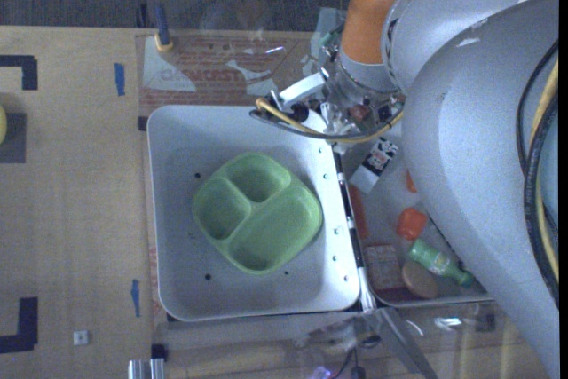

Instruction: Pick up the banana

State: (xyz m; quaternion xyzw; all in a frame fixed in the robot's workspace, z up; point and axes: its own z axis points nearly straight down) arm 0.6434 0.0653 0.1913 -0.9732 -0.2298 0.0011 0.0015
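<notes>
I read the gripper (331,118) poised over the far end of the rim between the bins, presumably searching; its state I cannot tell. Banana location undetermined, since the arm (479,102) covers much of the right bin (390,293). The green tray (257,210) occupies the left bin (177,146).

A pale green tray (257,211) is lying in the white bin (177,280); right of that bin, a green bottle (435,262), an orange object (411,222) and a black-and-white card (380,158) are showing
</notes>
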